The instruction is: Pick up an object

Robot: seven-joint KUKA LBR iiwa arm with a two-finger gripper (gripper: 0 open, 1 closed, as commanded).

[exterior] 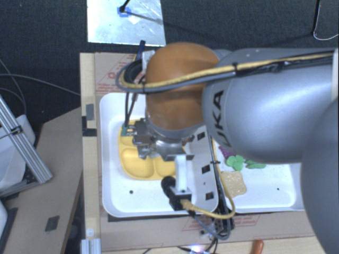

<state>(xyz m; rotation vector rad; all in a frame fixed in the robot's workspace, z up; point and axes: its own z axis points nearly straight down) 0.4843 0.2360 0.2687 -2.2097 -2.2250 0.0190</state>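
Observation:
A yellow, rounded object (133, 163) lies in the left white bin (109, 194), partly hidden under the arm. My gripper (142, 144) hangs low over its upper right part, right at its surface; the wrist hides whether anything is held. In the right bin (275, 194), a green piece (241, 163) and a tan, flat piece (233, 184) lie beside the arm. A small purple bit (225, 153) peeks out just above them.
The grey arm with its orange band (177, 89) covers the back of both bins. A shiny sheet (125, 15) lies beyond the bench on dark cloth. A metal frame (21, 147) stands at the left. A small green bit (125, 128) shows by the gripper.

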